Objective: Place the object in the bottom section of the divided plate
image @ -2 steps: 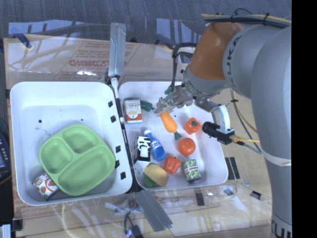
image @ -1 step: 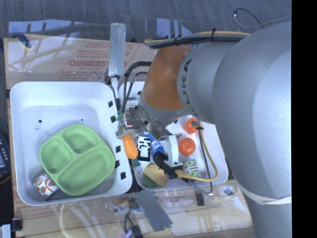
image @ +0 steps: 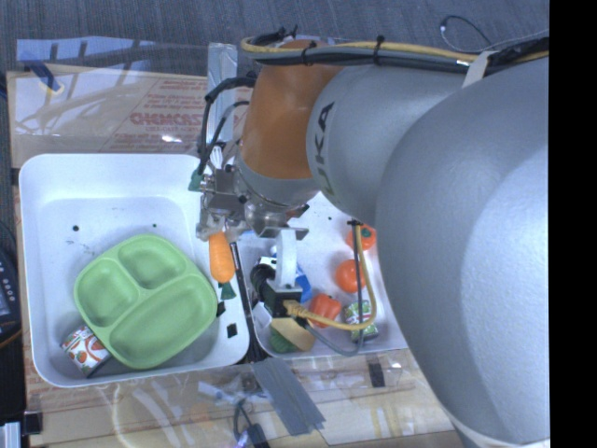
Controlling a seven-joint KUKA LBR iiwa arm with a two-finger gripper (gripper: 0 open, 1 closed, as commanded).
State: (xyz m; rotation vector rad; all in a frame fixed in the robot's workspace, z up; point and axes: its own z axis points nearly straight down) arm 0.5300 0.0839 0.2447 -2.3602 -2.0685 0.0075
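Pincer (image: pixel 220 233) vertical, gripping carrot (image: pixel 221 259)

A: What lies beyond the counter (image: pixel 140 395)?

B: Grey carpet (image: pixel 121 3) with a fine ribbed weave, across the top of the view.

A: And the counter's surface?

B: Pale wood along the near edge, with grey tape (image: pixel 289 398) stuck across it. Further back lies flattened brown cardboard (image: pixel 112 110) printed with red lettering, under a clear plastic sheet (image: pixel 65 54) that catches glare.

A: The light?

B: Even and soft, with faint shadows.
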